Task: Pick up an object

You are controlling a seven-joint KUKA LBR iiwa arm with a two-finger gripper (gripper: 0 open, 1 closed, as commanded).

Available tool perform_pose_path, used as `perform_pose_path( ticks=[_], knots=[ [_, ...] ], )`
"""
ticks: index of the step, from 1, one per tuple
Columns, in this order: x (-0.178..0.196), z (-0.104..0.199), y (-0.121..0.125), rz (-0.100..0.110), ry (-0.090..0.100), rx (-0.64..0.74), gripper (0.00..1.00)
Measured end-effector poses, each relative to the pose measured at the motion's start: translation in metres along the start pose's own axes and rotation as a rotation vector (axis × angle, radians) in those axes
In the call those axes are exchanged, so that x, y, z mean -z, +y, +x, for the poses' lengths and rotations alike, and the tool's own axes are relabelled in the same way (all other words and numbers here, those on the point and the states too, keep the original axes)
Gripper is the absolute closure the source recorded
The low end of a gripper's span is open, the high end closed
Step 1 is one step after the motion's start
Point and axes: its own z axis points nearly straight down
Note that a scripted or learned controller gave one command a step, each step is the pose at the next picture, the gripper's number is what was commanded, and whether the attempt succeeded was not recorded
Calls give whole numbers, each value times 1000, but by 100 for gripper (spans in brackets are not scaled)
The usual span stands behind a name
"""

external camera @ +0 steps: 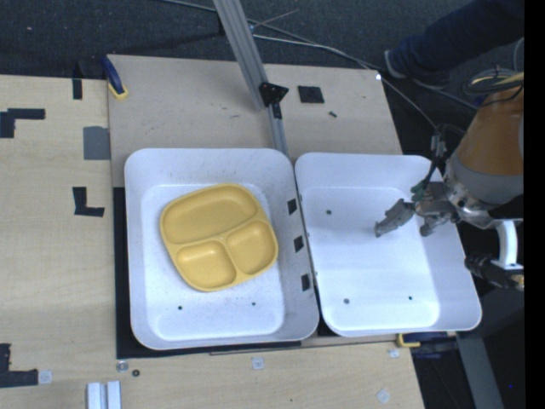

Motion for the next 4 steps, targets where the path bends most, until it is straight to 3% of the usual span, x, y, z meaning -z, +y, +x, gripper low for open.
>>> perform_pose_path(
  ticks=[2, 3, 4],
  knots=[
    [-93, 7, -2, -2, -1, 0, 0],
    [-83, 9, -2, 0, 0, 3, 100],
    [-23, 9, -3, -11, -2, 1, 100]
  ],
)
